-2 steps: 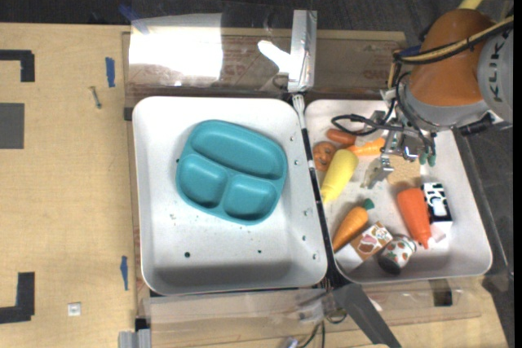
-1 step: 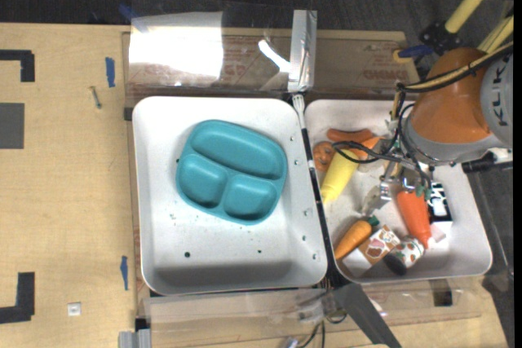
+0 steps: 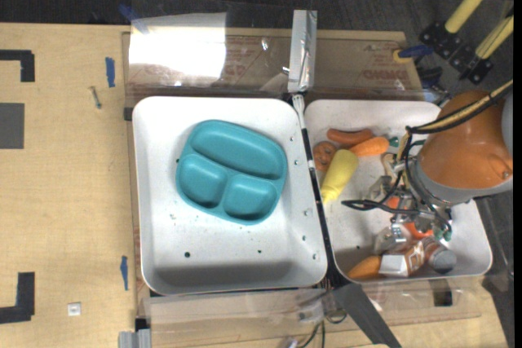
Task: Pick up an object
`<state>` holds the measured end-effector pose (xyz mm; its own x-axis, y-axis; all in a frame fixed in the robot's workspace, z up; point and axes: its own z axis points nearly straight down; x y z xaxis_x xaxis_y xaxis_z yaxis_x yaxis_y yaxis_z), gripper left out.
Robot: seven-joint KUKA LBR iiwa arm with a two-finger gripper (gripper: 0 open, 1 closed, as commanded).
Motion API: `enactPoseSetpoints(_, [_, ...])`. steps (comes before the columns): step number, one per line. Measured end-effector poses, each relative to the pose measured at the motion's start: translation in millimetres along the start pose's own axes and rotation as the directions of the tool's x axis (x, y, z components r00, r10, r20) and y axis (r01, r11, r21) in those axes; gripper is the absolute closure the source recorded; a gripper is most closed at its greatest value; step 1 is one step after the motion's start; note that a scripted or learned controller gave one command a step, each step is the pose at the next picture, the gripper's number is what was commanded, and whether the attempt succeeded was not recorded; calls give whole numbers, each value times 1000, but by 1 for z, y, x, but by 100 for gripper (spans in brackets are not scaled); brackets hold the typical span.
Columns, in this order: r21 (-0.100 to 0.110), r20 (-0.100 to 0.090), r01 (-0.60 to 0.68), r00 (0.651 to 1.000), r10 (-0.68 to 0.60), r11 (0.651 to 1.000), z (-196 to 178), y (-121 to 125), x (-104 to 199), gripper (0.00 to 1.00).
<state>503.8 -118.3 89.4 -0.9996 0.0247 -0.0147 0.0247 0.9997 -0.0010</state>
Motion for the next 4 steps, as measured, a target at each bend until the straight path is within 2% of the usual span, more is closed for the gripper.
enactPoseSetpoints(1, [-4,-7,193,981,-193,981,1,-8,-14,0])
enactPoseSetpoints(2, [-2,3,191,982,-191,982,-9,-7,-17,100])
enactPoseSetpoints(3, [-4,-5,120,993,-120,993,-124,55,-78,100])
enactPoseSetpoints(4, [-3,-10,7,1000,-7,1000,-146,94,-91,100])
